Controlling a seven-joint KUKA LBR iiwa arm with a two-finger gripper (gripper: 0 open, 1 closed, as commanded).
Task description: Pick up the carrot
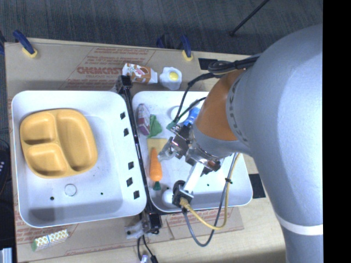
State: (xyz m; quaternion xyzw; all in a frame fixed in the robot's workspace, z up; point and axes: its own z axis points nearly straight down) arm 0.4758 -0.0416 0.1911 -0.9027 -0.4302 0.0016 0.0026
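The carrot lies in the right bin along its left wall, orange body pointing up the view and a green tip toward the front. My gripper hangs just right of the carrot's upper end, low over the bin. The grey arm and its orange band cover most of the bin's right half. Nothing shows clamped in the gripper.
A yellow divided plate sits in the left bin. Beside the carrot's far end lie a maroon item, a green piece, a yellow block and a blue item. A small carton and a white-yellow item rest behind the bins.
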